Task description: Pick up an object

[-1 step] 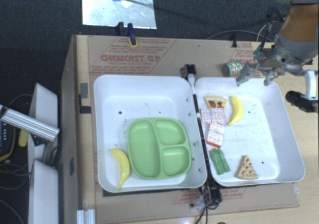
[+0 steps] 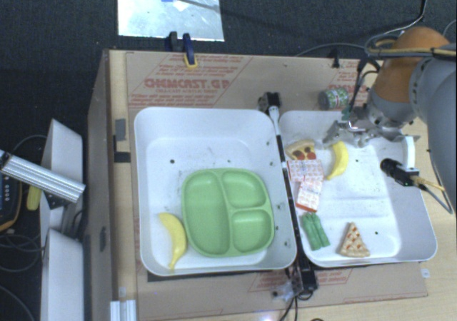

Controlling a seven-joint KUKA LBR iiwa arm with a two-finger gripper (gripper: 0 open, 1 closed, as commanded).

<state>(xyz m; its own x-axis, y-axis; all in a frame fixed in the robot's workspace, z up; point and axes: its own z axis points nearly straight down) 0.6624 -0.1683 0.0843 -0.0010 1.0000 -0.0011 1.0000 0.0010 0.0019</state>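
Two bins on the bench, and the action is all on the right one. The gripper hangs low at the bin's upper left part, the grey arm reaching in from the right. Just under and slightly left of the fingertips lies a yellow banana, its top end touching or nearly touching the tool. Its long axis runs roughly up and down the view, curving a little, so it trails away from the gripper toward the front of the bin. Whether the jaws are spread or pinched, I cannot tell; the fingertips blur into the wrist hardware, and nothing sits plainly between them.

My read: the banana is the target, and the grasp turns on coming across that long axis rather than along it.

Nearby, a pastry piece and printed packets crowd the banana's left side. A green block and pizza slice lie well apart, nearer the front.
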